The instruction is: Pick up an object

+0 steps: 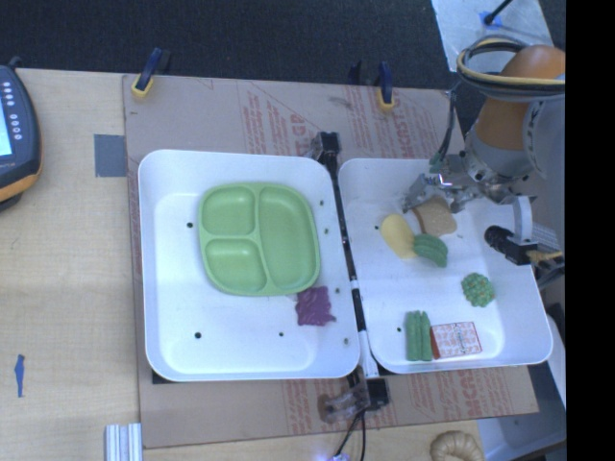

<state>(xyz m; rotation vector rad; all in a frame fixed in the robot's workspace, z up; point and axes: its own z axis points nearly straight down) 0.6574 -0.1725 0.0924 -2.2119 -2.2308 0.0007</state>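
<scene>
My gripper (434, 192) hangs low at the back of the right bin (384, 353), directly over a tan, bread-like piece (437, 221) and touching or nearly touching its top. Just left of that piece lies a yellow fruit (395, 233), and a dark green vegetable (431, 251) sits against both. Further forward are a green broccoli floret (478, 289), a pair of green bean pods (417, 335) and a red-and-white packet (455, 338). The grey arm with its orange band (509, 89) comes in from the right.
The left bin (173, 344) holds a light green divided plate (259, 238) and a small purple piece (314, 306) near the divider. Black clips (329, 146) join the bins at the middle. A pendant (14, 133) lies at the far left of the bench.
</scene>
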